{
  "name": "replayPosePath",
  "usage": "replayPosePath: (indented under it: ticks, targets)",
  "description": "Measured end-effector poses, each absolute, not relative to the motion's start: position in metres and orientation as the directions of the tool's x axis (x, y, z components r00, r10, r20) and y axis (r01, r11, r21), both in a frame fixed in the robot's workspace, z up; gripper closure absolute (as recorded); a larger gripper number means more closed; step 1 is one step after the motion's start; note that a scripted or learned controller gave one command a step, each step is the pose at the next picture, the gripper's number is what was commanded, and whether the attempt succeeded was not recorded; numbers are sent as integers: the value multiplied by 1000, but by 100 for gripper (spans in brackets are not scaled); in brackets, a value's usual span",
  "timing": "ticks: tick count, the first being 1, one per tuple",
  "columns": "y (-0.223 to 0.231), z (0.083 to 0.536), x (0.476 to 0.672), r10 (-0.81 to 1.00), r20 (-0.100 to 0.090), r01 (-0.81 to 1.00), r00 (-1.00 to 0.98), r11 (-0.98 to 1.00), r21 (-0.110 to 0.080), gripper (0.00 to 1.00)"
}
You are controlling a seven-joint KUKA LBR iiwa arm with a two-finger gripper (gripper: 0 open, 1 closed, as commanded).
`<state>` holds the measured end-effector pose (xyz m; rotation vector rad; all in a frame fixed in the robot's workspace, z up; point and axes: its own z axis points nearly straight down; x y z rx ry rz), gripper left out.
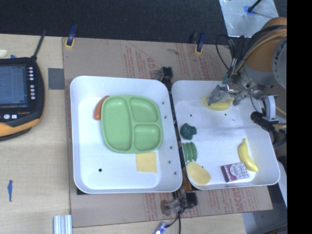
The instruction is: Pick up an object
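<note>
Yellow slice (219,105), flat on the floor of the right bin (219,130), upper middle-right of frame. Claw (223,96) poised directly over it, touching or nearly so; how far it is open cannot be told. Best handled by descending squarely, closing across the narrow width, lifting slowly. Banana (246,155) lies well apart, lower right.

Robotics lab test bench, seen from above.

Shown by a grey arm with an orange band (265,43) reaching in over two shallow white plastic bins (87,179) set side by side on a cardboard-covered worktop (122,57) held down with blue clamps (71,33), beside an orange-and-black handheld control pendant with a screen (17,96), plus loose black cables (234,48).
</note>
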<state>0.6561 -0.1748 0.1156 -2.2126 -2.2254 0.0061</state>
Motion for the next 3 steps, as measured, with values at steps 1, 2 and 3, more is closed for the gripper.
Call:
replayPosePath:
  ticks: [1, 2, 3]
  targets:
    - [-156, 92, 656, 1000, -1, 1000, -7, 7, -6, 0]
    - [-187, 128, 657, 1000, -1, 1000, -2, 2, -1, 0]
    - [-165, 91, 656, 1000, 0, 1000, -6, 6, -7, 0]
